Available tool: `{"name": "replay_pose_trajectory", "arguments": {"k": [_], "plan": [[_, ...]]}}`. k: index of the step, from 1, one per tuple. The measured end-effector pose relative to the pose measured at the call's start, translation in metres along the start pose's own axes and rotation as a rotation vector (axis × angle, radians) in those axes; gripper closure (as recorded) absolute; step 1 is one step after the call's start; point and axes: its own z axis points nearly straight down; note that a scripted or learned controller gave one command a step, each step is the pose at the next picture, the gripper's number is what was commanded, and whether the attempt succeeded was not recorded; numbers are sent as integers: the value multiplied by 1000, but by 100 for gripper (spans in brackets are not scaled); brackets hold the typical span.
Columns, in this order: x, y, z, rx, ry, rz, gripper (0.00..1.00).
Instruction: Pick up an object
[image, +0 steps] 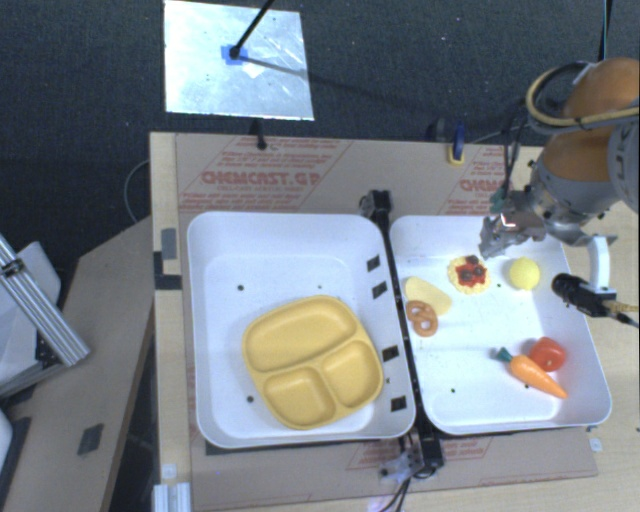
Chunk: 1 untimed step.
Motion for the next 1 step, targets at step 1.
{"name": "replay_pose_trajectory", "arguments": {"k": [1], "plan": [[57,-22,4,2,0,0,100]]}}
